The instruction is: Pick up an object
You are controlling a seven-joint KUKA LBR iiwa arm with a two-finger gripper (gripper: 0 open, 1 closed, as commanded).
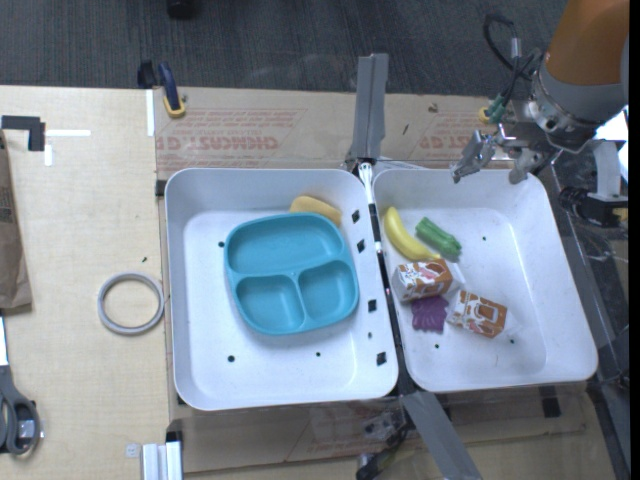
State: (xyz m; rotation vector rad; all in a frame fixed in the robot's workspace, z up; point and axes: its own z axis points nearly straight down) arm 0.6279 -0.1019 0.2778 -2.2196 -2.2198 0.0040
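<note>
The right bin [520, 353] holds a yellow banana [402, 236], a green vegetable piece [438, 237], a small orange-and-white carton [423, 280], a second carton [478, 315] and a purple grape bunch [429, 315]. My gripper [492, 159] hangs open above the bin's far rim, its two fingers spread apart, with nothing between them. It is well clear of the objects, up and to the right of the green piece.
The left bin [200, 348] carries a blue divided plate [291, 273] and a yellow item [315, 207] behind it. A grey tape ring [131, 302] lies on the bench to the left. A grey divider post [371, 108] stands between the bins at the back.
</note>
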